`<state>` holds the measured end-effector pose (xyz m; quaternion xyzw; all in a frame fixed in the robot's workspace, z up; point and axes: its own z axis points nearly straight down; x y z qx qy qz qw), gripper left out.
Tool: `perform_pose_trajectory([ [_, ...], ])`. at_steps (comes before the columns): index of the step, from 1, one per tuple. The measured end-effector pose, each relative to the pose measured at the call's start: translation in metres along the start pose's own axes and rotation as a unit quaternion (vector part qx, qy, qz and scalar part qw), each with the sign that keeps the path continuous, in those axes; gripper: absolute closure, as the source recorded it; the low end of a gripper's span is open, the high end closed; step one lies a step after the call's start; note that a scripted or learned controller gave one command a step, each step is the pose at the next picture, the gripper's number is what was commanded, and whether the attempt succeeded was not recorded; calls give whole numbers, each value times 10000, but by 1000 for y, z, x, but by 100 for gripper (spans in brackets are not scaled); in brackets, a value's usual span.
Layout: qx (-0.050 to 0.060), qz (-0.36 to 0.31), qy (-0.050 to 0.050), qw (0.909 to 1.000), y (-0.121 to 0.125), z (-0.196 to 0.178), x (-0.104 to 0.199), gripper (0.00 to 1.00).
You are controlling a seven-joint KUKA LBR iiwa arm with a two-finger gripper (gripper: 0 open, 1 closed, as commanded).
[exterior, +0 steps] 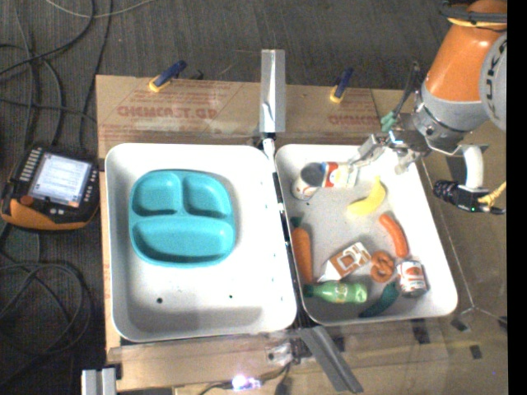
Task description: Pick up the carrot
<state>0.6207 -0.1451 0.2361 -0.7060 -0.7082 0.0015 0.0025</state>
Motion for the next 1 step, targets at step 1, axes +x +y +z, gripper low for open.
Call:
perform_pose_trajectory([
  [1, 1, 113, -10, 9999, -80, 18, -22, 0],
])
